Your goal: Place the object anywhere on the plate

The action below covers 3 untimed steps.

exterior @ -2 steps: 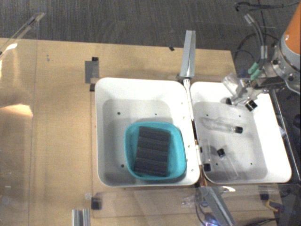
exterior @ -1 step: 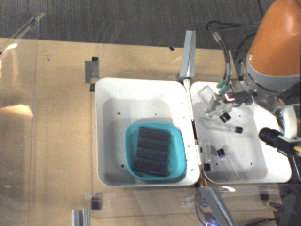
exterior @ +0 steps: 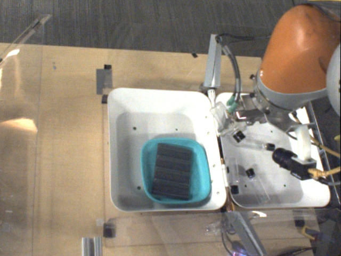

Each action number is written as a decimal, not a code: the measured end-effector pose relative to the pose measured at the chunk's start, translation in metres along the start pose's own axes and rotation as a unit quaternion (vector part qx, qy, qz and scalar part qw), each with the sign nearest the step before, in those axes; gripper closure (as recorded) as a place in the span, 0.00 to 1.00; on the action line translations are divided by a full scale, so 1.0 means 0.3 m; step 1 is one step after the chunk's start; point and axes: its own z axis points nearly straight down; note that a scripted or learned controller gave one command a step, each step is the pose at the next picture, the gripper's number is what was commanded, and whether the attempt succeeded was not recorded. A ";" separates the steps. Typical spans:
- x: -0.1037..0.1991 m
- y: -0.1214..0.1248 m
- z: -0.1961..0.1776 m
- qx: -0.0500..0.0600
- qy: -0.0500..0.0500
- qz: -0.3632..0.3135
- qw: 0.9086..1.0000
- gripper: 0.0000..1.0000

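A teal, rounded-square plate (exterior: 202,159) sits in the front half of the left white bin (exterior: 121,143). A dark grey ribbed block (exterior: 172,170) lies flat on the plate, slightly tilted, inside its rim. My gripper (exterior: 231,122) hangs below the orange wrist band (exterior: 295,49) over the back left corner of the right bin (exterior: 277,195), close to the wall between the two bins. It is well apart from the plate and the block. Its metal body and cables hide much of it, and nothing shows in its grasp.
A few small black bits (exterior: 249,171) lie on the right bin's floor. A black cylindrical fitting with cables (exterior: 287,161) reaches over that bin's right side. A metal bracket (exterior: 212,63) stands behind the bins. Wooden bench top (exterior: 53,143) spreads to the left.
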 end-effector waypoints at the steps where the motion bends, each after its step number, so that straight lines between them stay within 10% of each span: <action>1: -0.147 0.152 -0.091 -0.003 -0.001 -0.033 0.999 1.00; 2: -0.086 0.151 0.472 0.001 0.000 -0.051 0.999 1.00; 3: 0.045 -0.036 0.438 0.000 0.001 -0.106 0.994 1.00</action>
